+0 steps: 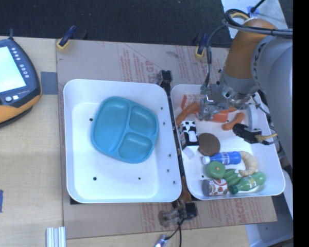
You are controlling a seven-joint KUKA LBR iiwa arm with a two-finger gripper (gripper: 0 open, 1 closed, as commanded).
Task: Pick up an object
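Wooden bench with cardboard sheet, two white bins side by side, tablet far left.

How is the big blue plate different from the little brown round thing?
The blue plate is much larger than the brown disc. The plate has three compartments; the disc looks plain. The plate lies alone in the left bin; the disc sits among toys in the right bin. Both lie flat.

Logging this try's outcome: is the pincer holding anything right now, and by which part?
It cannot be told. The pincer is down among the orange pieces at the far end of the right bin, and its tips are hidden.
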